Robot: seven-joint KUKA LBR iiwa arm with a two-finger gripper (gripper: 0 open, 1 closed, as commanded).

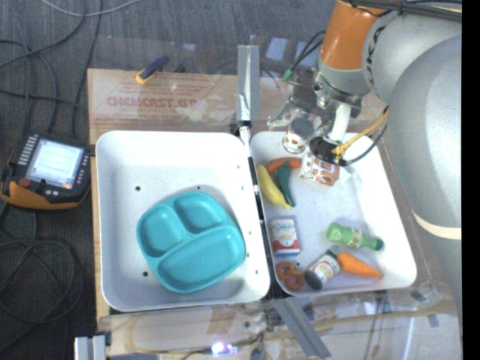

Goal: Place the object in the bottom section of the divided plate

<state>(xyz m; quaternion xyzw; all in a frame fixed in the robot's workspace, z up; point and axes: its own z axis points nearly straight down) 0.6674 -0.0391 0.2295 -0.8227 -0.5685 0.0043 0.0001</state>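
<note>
Pretzel (289, 275) nearest; board (161, 101) lettering faint, unreadable; can (284, 237) label illegible.

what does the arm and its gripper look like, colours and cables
The arm is bulky, rounded and pale grey, with a glossy orange band above the wrist. Below it sits a dark metal gripper assembly with a white part, and a yellow cable loops beside black ones.

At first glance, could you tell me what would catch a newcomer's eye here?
The turquoise divided plate sits alone in the left bin. The right bin is crowded with toy food, including a banana and a carrot. The arm's orange band stands out above that bin's far end.
</note>
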